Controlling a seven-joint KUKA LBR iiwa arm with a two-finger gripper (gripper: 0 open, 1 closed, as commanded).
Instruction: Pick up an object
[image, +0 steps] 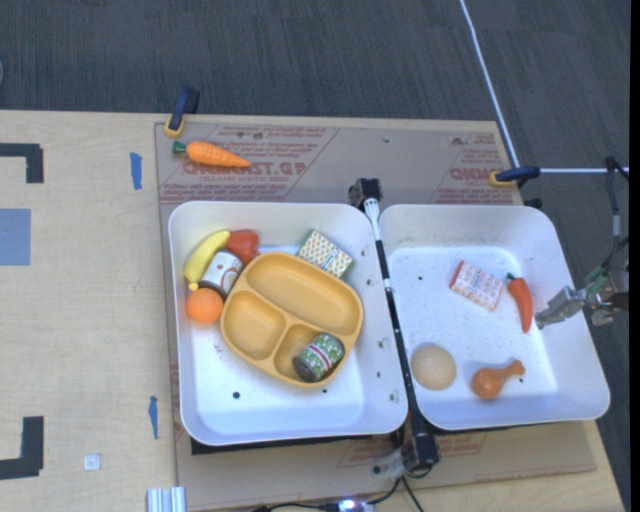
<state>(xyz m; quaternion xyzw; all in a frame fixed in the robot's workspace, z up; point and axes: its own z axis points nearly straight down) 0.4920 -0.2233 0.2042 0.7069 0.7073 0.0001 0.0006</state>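
My gripper (566, 305) reaches in low over the right rim of the right bin (560, 250), just to the right of a red chili pepper (521, 302). Nothing shows in its grasp. The same bin holds a red and white packet (477, 285), a tan round bun (434, 366) and a brown drumstick (495, 378). In the left bin (190, 225) lie a banana (204, 252), a small jar (222, 272), a red item (243, 243), an orange (204, 306) and a green patterned packet (326, 254). A yellow divided plate (280, 290) there holds a can (320, 355).
A toy carrot (216, 154) lies on the cardboard sheet (400, 160) behind the left bin. Clamps (181, 108) (512, 176) pin the sheet's back corners. A black divider (385, 290) runs between the bins. A thin white rod (490, 80) crosses the upper right.
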